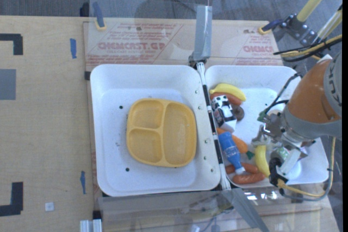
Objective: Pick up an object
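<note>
Gripper (272,145) low over the right bin (255,103), near its front edge.
Camera view: released or clenched, cannot tell. A yellow toy (262,159) lies just beside it; I would centre squarely over that, clear of the red sausage (247,177) along the front edge, before closing.

The grey, orange-banded robot arm (316,103) ran off the right edge and overlapped the right-hand shallow white bin (255,99), partly hiding a yellow banana-shaped toy (261,156) (its right side under the wrist).

Arm (318,99) in from right, gripper (273,142) pointing down.
</note>
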Tool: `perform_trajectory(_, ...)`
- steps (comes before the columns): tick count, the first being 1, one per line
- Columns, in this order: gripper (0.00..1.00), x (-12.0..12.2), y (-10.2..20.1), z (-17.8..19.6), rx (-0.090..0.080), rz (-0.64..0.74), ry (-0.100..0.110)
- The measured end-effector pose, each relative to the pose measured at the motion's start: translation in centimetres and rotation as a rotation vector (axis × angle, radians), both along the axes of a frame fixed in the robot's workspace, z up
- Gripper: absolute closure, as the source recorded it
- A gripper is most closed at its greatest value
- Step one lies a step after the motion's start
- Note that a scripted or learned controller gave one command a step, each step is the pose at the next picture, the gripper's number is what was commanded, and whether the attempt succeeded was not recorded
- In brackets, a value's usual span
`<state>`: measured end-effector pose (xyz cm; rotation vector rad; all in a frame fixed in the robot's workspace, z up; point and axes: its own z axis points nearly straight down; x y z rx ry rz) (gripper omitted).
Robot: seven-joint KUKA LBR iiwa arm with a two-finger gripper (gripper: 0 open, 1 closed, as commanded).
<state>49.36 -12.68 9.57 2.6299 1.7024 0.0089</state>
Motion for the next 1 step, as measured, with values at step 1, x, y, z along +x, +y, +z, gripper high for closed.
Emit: perform_trajectory(1, 1.0, 4.79, 4.08, 8.62, 0.004, -0.026, 0.014)
